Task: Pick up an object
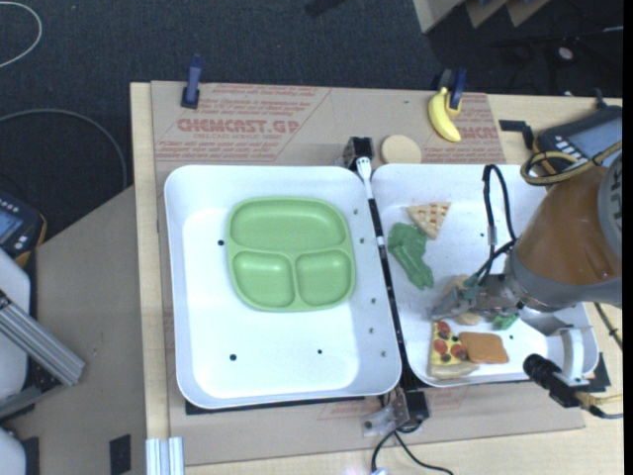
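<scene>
Camera view: the pincer (473, 303) is seen low in the right bin (514, 181), near the pizza (447, 349); its state cannot be told; a green tray (291, 252) is held by the left bin (198, 295).

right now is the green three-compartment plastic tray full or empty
Empty: the green three-compartment plastic tray in the left white bin shows bare green in all three sections.
</scene>
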`<action>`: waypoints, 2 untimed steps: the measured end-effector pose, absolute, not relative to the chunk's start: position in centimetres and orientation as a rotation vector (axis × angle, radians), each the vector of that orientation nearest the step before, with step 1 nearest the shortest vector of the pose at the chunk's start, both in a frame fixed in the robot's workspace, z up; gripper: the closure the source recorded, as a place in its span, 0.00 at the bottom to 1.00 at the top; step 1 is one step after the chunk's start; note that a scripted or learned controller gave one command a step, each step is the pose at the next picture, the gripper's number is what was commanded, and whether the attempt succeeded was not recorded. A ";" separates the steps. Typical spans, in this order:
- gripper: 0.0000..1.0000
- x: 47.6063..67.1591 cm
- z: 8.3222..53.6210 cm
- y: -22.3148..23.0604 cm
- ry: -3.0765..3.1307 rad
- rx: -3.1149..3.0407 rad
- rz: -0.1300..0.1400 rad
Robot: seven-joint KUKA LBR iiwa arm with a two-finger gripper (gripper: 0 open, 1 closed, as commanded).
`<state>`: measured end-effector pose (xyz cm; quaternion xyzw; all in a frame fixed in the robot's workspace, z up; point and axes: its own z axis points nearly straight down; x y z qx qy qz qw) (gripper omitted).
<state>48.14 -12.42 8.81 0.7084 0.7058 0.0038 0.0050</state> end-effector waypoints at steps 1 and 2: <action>0.00 56.9 8.8 -12.1 2.219 2.210 0.008; 0.00 51.3 10.2 -9.4 2.225 2.226 -0.002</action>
